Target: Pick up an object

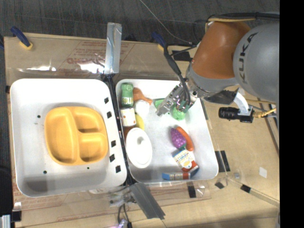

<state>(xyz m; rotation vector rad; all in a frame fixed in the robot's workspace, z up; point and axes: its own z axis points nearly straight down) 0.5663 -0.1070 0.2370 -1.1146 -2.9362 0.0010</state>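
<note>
My gripper (174, 104) hangs low over the upper right part of the right bin (209, 141), under the arm's orange band. A small green object (180, 112) lies right beneath it, partly covered by the gripper. I cannot make out whether the two touch. Just below in the same bin lie a purple grape bunch (178, 137) and an orange carrot-like piece (187, 140). A small printed carton (185, 160) and a blue and red marker (178, 175) lie near the bin's front wall.
Along the right bin's left side stand a green bottle (127, 94), a red-labelled bottle (127, 117), a yellow banana (139, 121) and a white round dish (139, 146). The left bin (19, 108) holds a yellow divided plate (76, 134).
</note>
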